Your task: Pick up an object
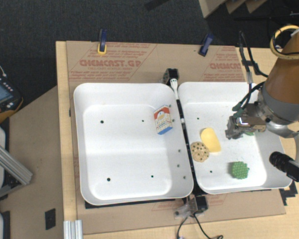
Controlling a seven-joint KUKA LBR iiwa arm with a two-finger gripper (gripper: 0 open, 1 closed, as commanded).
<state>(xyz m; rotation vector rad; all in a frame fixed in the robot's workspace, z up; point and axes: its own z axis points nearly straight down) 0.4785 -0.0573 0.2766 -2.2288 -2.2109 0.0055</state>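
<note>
Camera view: gripper [237, 129] hangs over the right bin [224, 180]; whether it is spread or pinching, I cannot tell. Lemon [211, 140], cookie [200, 152] and broccoli [239, 170] lie there, carton [163, 119] in the left bin [124, 188]. Best centre squarely above the lemon, clear of the touching cookie, before descending.

Cardboard-topped bench [70, 133], two white bins [89, 133] side by side

Two clamps, blue-yellow [102, 42] and blue [206, 44], grip the cardboard sheet [139, 61].
</note>
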